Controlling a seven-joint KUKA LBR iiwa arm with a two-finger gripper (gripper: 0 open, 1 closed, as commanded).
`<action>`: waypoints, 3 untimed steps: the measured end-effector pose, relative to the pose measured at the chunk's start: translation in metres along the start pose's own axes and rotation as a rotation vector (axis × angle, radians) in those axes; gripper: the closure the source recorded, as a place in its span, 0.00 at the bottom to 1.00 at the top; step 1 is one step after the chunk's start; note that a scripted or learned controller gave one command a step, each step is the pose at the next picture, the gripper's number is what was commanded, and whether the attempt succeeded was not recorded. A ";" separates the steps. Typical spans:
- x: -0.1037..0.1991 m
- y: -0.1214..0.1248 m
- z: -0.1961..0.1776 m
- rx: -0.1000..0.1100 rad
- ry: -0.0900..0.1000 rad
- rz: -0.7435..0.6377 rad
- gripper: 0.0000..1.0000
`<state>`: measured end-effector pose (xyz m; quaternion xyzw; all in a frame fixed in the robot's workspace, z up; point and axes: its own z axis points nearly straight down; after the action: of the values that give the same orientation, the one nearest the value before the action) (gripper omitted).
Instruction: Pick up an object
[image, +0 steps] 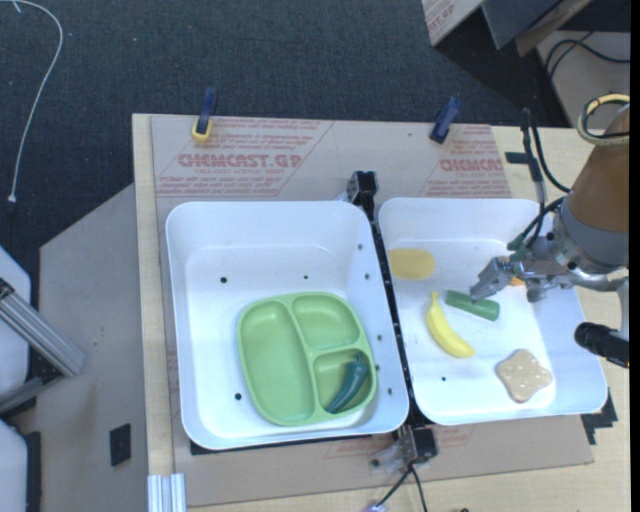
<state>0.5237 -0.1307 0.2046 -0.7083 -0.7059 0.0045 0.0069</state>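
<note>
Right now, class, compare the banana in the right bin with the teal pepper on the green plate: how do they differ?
1. The banana is yellow; the teal pepper is dark blue-green.
2. The banana lies directly on the right bin floor; the pepper sits in a compartment of the divided green plate in the left bin.
3. The banana lies beside a green block; the pepper lies alone.

Both are curved and elongated.

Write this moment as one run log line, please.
gripper: right white bin, at green rectangular block | yellow plastic banana: beside it
</note>
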 end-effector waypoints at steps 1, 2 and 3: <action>0.000 0.003 -0.007 -0.014 -0.002 -0.003 0.00; 0.010 0.000 0.043 -0.008 -0.001 -0.003 0.00; 0.010 0.009 0.097 -0.018 0.001 -0.004 0.00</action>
<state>0.5310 -0.1208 0.1072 -0.7069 -0.7073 -0.0020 0.0008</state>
